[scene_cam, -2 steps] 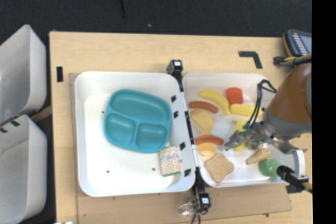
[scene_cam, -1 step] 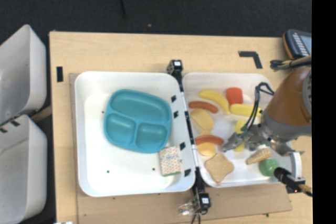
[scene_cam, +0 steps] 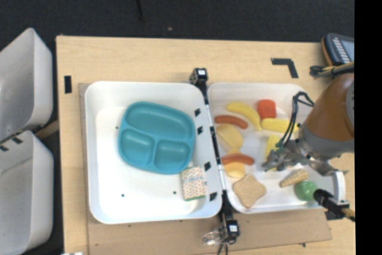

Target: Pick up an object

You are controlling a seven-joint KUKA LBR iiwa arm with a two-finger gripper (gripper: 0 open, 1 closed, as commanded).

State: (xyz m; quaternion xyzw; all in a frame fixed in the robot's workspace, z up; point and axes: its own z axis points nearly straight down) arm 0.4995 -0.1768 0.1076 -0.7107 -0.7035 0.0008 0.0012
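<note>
I see the gripper [scene_cam: 276, 159] low in the right bin [scene_cam: 239, 90], above a slice of bread [scene_cam: 249, 190] and beside a tan cracker [scene_cam: 293, 177]; I cannot tell its grip

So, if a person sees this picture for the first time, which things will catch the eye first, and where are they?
The large blue divided plate lies in the left bin, with a small patterned packet at its lower right. The right bin is crowded with toy food: a red block, a yellow banana, a bread slice. The gripper hangs low over that food, below the orange-banded arm.
</note>
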